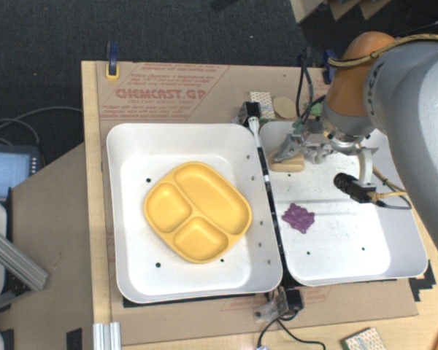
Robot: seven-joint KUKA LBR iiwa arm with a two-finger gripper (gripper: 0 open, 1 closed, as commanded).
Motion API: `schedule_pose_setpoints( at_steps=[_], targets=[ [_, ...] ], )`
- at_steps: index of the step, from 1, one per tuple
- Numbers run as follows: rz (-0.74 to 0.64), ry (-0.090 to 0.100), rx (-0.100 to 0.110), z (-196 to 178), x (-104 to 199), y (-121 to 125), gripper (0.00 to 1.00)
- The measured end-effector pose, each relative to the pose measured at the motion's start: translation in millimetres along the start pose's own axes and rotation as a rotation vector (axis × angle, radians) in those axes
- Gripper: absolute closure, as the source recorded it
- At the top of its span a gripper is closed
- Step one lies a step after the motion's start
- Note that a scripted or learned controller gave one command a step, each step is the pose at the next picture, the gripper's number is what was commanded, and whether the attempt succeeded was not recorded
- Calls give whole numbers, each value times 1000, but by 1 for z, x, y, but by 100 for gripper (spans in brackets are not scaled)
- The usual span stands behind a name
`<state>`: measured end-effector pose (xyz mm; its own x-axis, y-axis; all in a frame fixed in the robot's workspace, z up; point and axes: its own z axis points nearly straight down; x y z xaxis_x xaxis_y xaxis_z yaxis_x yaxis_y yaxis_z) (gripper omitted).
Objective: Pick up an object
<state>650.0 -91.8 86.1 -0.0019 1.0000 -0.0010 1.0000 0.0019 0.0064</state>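
Note:
A small tan block (287, 166) lies at the far left of the right bin (394, 257), close to the wall between the bins. My gripper (290, 152) is low over the block, right above its back edge; whether it touches the block is unclear. A purple lumpy object (299, 217) rests on the right bin's floor, in front of the gripper and apart from it. A yellow plate with three compartments (197, 210) lies flat in the middle of the left bin (131, 152).
The grey arm with its orange band (361, 64) comes in from the upper right and covers the right bin's back right corner. Small fittings and cables (266, 108) sit on the bench behind the bins.

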Motion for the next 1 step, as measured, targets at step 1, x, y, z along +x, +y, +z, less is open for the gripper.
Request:
schedule_pose_setpoints(
  at_steps=[1],
  targets=[
    [0,-1,-5,-13,0,0,100]
  ],
)
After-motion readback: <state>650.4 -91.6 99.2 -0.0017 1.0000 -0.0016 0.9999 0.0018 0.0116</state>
